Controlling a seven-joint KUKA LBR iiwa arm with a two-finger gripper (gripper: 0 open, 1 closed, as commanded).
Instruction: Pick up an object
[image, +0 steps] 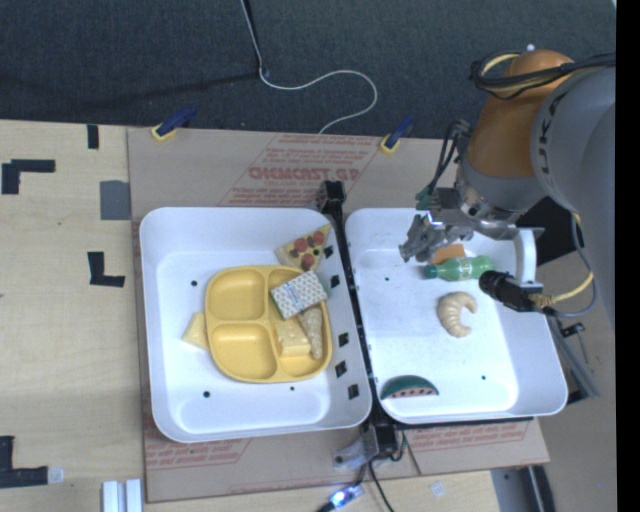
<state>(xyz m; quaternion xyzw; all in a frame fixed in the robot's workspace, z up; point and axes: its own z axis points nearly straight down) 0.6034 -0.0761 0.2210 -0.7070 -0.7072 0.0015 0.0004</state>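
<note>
- We see the gripper (428, 238) low in the right bin (520, 390), just beside a green bottle (458, 268) — whether it grasps anything, we cannot tell.
- A croissant (457, 313) lies near the bottle, a watermelon slice (410, 387) by the front wall.

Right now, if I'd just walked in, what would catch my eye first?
Likely the big grey arm with its orange band, reaching from the right over the right white bin, its gripper beside a green bottle. Then the yellow divided plastic tray in the left white bin.
</note>
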